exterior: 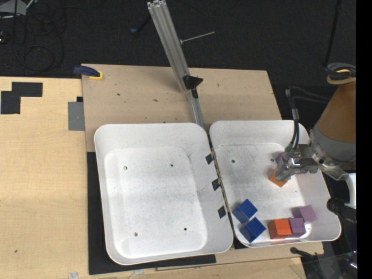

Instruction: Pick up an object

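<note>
1. Gripper (283,168) first, though it sits at the right: it is low over the right bin (256,135), directly above a small orange block (278,181), with something purplish at its tip that is too small to identify. Whether it is spread or clamped on the block, I cannot tell.
2. Left bin (151,246): nothing to count in it, so it reads as the likely drop-off side.
3. Metal post (174,54): one, slanting down to the seam between the two bins, probably part of the fixture.
4. Right bin, near corner: two blue cubes (249,218) touching each other, then one orange cube (281,228) just beside two purple cubes (301,220). They cluster against the front wall, presumably having slid or been dropped there.
5. Counted together: two blue, two orange including the one under the tool, and two purple.
6. Picking the lone orange block makes sense, since it lies well apart from the cluster with free space around it.
</note>
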Motion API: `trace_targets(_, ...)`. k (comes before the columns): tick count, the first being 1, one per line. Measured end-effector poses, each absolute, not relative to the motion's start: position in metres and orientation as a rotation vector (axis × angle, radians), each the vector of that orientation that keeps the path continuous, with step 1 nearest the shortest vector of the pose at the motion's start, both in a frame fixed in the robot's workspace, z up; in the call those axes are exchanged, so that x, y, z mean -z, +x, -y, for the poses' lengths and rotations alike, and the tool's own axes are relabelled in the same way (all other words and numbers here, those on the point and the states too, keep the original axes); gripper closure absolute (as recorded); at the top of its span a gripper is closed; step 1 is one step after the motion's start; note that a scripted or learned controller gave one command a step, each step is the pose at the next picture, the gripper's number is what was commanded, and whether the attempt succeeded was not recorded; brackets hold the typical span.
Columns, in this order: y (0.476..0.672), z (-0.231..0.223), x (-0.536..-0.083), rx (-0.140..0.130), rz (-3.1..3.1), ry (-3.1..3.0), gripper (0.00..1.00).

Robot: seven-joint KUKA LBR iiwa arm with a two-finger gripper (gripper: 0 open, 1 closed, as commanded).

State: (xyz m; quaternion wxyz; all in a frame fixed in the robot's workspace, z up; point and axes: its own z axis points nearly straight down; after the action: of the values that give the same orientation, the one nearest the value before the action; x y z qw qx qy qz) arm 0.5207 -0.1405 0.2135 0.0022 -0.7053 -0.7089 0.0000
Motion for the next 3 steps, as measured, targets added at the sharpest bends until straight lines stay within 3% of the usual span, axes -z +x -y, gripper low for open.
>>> trace_targets(2, 0.564, 0.038, -0.236, 0.000, 2.225, -2.216, 1.00)
trace_targets(3, 0.580, -0.009, -0.225, -0.002, 2.223, -2.216, 1.00)
